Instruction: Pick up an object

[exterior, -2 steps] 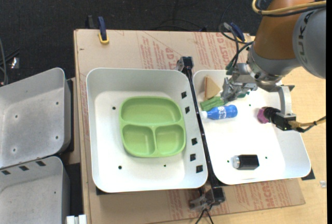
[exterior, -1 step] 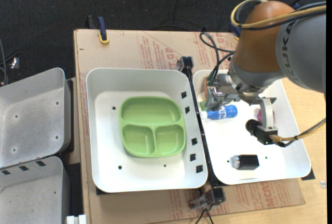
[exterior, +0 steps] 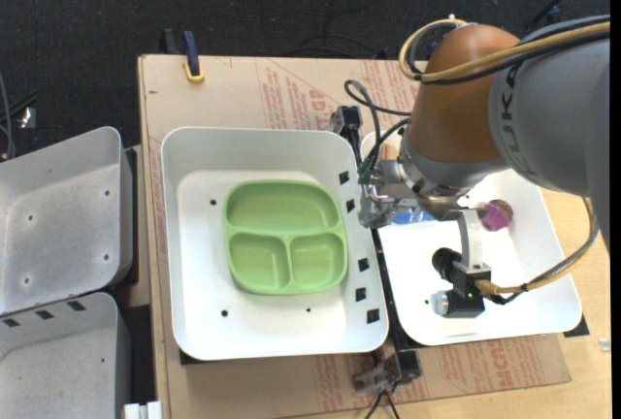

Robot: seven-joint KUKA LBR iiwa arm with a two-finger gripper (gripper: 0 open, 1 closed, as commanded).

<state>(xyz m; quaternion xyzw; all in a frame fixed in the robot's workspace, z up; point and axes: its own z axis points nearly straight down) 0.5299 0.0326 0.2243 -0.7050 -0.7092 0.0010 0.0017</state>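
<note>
The gripper (exterior: 380, 202) hangs under the grey arm (exterior: 553, 97) at the seam between the two bins, over the left rim of the right bin (exterior: 529, 310). The wrist hides it from here, so I cannot tell whether it is wide, narrow or holding anything. Just beside it at 3 o'clock a small blue item (exterior: 411, 214) peeks out from under the wrist. Further out at 3 o'clock, a purple object (exterior: 497, 215) lies on the right bin's floor. At 8 o'clock from the gripper, a green divided plate (exterior: 286, 235) sits flat in the middle of the left bin (exterior: 194, 213), well apart from the gripper.
</note>
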